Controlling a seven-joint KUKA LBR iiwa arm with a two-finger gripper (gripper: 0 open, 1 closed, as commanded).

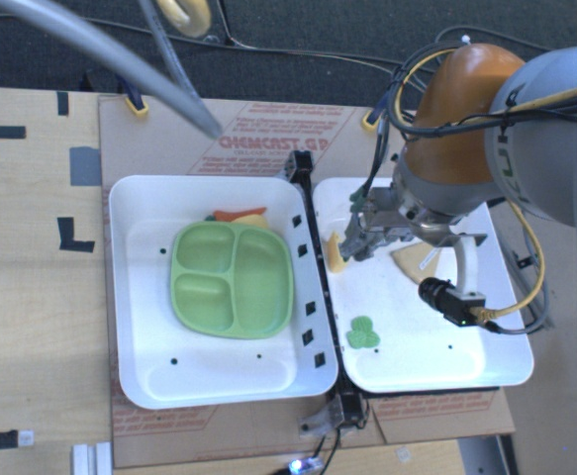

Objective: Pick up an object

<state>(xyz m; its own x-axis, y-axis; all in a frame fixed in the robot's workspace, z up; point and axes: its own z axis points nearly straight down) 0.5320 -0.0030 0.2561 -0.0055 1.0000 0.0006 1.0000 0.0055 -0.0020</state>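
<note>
My gripper (359, 239) hangs low over the left part of the right bin (436, 364), close to the divider between the bins. A small yellow piece (335, 253) lies just left of it, against the bin's left wall. A tan wedge (413, 260) lies to its right, partly under the wrist. A small green leafy object (362, 333) rests on the bin floor nearer the front, apart from the gripper. The arm's orange band (466, 117) and grey body cover the bin's far right part.
The left bin (140, 364) holds a green divided plate (233, 278), with an orange strip (239, 213) and a pale yellow item (256, 221) behind it. Black clips (302, 249) run along the divider. A black cable connector (449, 301) hangs over the right bin.
</note>
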